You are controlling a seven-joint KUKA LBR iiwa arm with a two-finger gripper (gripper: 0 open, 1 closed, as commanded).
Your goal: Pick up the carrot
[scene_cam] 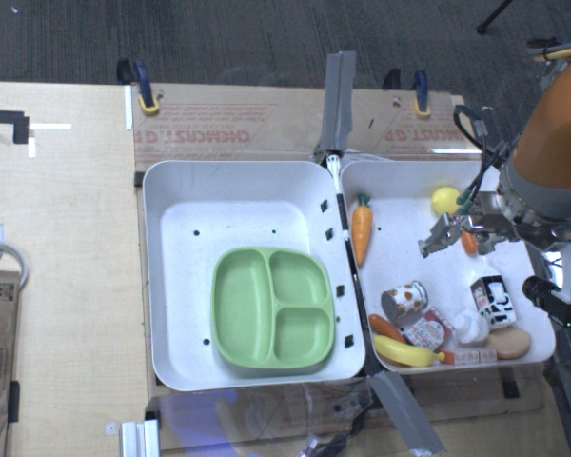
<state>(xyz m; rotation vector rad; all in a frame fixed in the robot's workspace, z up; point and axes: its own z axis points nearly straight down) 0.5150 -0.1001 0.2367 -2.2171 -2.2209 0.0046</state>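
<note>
The carrot, orange with a small green top, lies lengthwise against the left wall of the right bin. My gripper hangs over the middle of that bin, about a hand's width to the right of the carrot and apart from it. A small orange-red item shows just right of the gripper, partly hidden by it. Nothing can be seen held.
The right bin also holds a lemon, a can, a banana, a black-and-white carton, a tan roll and a packet. A green divided plate lies in the left bin.
</note>
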